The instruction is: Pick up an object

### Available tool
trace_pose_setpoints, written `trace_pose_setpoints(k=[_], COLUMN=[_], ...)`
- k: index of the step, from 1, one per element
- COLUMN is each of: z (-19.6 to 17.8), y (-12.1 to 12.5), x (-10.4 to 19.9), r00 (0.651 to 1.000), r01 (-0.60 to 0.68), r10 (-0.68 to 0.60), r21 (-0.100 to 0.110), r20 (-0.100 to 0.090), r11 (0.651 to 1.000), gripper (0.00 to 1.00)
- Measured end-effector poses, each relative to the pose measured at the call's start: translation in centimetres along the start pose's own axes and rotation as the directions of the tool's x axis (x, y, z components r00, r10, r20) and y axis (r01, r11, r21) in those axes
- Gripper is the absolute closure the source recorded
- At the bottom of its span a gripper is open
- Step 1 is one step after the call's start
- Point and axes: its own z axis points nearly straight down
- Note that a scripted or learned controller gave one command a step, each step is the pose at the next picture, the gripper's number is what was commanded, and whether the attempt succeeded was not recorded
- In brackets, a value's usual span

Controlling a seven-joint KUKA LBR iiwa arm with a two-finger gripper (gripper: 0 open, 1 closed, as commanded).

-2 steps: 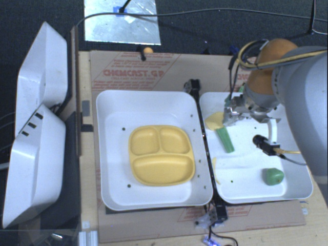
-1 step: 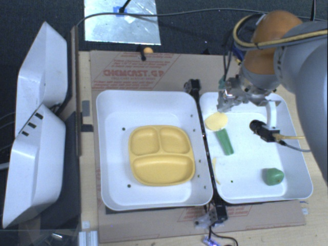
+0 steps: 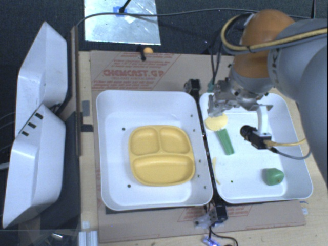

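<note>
The arm (image 3: 302, 55) is seen reaching in from the right of the frame, grey, with the orange band (image 3: 264, 27) at upper right. The claw (image 3: 219, 108) is placed over the upper left corner of the right bin (image 3: 256, 198), close to the wall next to the left bin (image 3: 115, 181). Whether the claw is open or closed cannot be told, as it is viewed from above and crowded by the wrist.

A pale yellow piece (image 3: 216, 122), flat and roundish, is found right at the lower tip of the claw. It is possibly touched by it, but contact is not clear. A green stick (image 3: 224, 141) is laid just below that piece, on the bin floor, slightly tilted from vertical in the frame. A green lump (image 3: 273, 176) is located at the lower right of the same bin, well apart from the claw. A thin yellow sliver (image 3: 214, 164) is noted along the left wall of the right bin, below the stick.

A yellow divided plate (image 3: 161, 154) with three compartments is set flat in the middle of the left bin, well apart from the claw.

Both bins are carried on a brown cardboard sheet (image 3: 138, 68) with red print, laid on the dark tabletop (image 3: 31, 4). A silvery sheet (image 3: 120, 12) is seen at top centre, and white housings (image 3: 38, 122) along the left edge of the frame.
</note>
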Motion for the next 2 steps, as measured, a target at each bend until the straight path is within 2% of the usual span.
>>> trace_pose_setpoints(k=[1,2], z=[4.27,4.03], y=[4.4,4.44], x=[1.31,1.25], r00=[1.0,1.0], r01=[-0.003,-0.004], r10=[0.003,0.004], r21=[0.007,0.004], r20=[0.001,0.001], r11=[1.0,1.0], gripper=[1.0,0.0])
